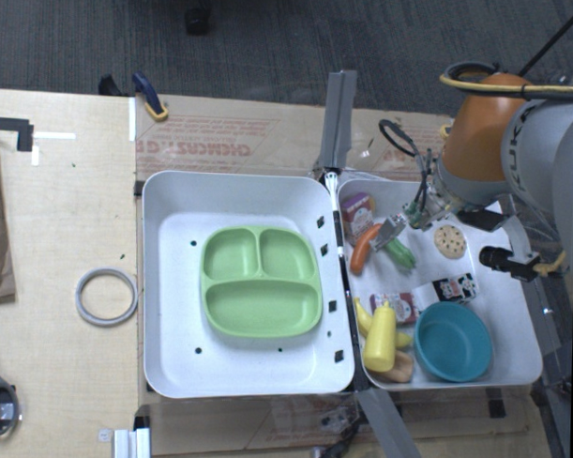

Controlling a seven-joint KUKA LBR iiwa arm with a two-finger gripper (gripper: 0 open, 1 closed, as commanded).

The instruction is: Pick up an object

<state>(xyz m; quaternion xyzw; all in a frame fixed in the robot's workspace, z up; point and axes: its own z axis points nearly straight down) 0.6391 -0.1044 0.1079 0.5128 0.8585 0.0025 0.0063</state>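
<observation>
Wooden surface (61, 225) on the left, with a grey ring (106, 296) lying on it, well apart from the bins. Next, a white left bin (163, 266) holding a green divided plate (261, 282) in its middle. Then a white right bin (531, 335) full of small toys: an orange carrot (362, 247), a green pepper (401, 255), a round cookie (449, 241), a yellow bottle (381, 336) near the front, a blue bowl (454, 341) just beside the bottle. Above the carrot and pepper, the gripper (396, 230), low over the right bin. Fingers too small and blurry to tell: spread or pressed together, cannot say. Nothing seen pinched. Far right, the grey arm (542, 157) with its orange band (482, 136).
</observation>
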